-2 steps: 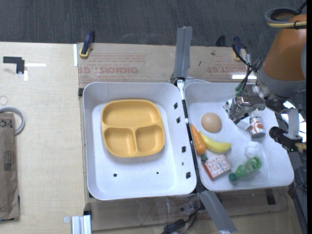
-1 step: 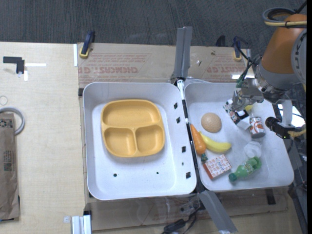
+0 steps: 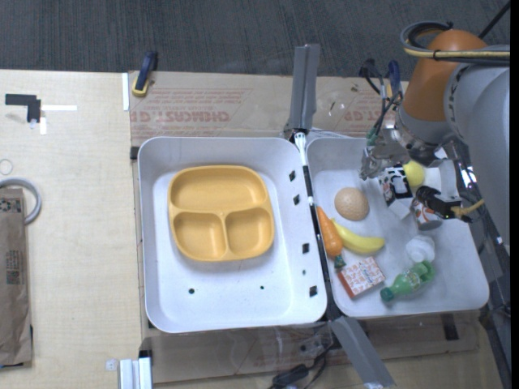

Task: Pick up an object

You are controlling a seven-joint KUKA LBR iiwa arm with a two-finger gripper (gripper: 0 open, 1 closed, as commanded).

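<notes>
While the arm point(image 3: 462, 87) reaches in from the right, the gripper point(image 3: 375, 162) is seen low over the back part of the right bin point(image 3: 454, 298), near the bin's far wall. Whether it is wide or narrow cannot be told, because it is small and dark against the clutter, and nothing is seen to be held by it.

Several objects are kept in the right bin. A brown egg point(image 3: 352, 203) lies just in front of the gripper, apart from it. A banana point(image 3: 358, 240) is placed below the egg, and an orange carrot point(image 3: 329, 232) lies beside the banana, along the bin's left wall. A small red and white box point(image 3: 361, 276) is found near the front, and a green bottle point(image 3: 408, 282) lies on its side next to it. A yellow lemon point(image 3: 414, 173) is seen under the arm's wrist, close to some dark objects that cannot be made out clearly.

In the left bin point(image 3: 162, 298) a yellow tray with three compartments point(image 3: 220, 212) is laid flat near the middle.
</notes>
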